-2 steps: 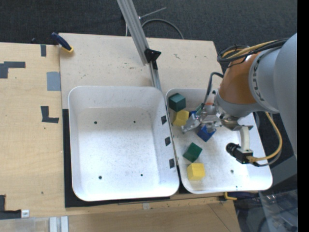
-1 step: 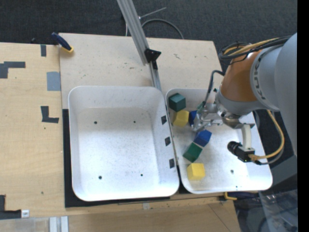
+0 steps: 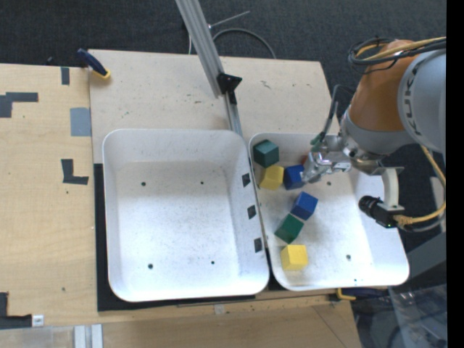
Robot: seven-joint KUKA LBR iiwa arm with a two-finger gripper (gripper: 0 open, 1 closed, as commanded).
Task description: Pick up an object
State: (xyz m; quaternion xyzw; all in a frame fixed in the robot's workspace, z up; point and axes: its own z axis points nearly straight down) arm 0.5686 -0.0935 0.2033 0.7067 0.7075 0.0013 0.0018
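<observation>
The left white plastic bin [image 3: 123, 194] bears no blocks. In the right white plastic bin [image 3: 377, 259], a small yellow cube [image 3: 271, 177] touches the small blue cube [image 3: 293, 177], with the gripper [image 3: 316, 167] at that blue cube's three o'clock. A descent could nudge them apart. A dark green cube [image 3: 266, 152] crowds at eleven o'clock.

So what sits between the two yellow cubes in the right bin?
In the camera view, a blue cube and a green cube lie between the upper yellow cube and the lower yellow cube.
</observation>
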